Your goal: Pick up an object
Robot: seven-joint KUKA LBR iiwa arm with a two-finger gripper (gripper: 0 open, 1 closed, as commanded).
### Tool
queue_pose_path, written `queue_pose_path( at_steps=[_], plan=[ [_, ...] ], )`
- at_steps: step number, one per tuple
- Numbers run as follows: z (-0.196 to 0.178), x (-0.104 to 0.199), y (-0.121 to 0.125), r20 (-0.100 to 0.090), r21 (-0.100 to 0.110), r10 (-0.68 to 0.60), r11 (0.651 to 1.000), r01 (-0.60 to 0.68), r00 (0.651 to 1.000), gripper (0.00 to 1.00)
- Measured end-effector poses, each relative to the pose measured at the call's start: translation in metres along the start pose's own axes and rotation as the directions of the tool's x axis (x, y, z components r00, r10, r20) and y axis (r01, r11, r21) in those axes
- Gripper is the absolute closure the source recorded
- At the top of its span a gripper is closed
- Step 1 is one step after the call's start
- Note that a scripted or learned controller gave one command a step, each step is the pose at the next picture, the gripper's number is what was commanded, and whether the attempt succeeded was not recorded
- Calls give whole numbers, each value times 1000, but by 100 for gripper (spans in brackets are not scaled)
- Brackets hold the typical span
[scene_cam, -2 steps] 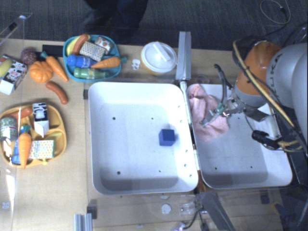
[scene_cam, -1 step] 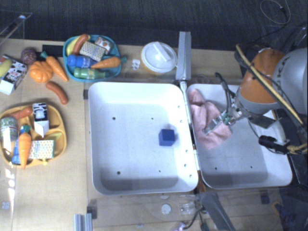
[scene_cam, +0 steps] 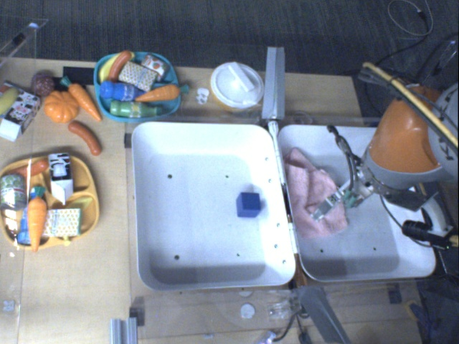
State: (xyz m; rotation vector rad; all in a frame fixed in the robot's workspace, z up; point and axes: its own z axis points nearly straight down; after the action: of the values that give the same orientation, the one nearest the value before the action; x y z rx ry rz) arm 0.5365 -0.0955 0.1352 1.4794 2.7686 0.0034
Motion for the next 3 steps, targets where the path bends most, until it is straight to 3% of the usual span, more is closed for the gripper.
queue_pose_path(
  at_steps=[1,2,3],
  plan=[
    [42,-3,-5,11,-13,1,1000,-1,1000,0],
    [30,-5,-2,19,-21,1,1000,0,1000,100],
    [-51,44,78,3,-3,135,991,-135,991,100]
  ],
)
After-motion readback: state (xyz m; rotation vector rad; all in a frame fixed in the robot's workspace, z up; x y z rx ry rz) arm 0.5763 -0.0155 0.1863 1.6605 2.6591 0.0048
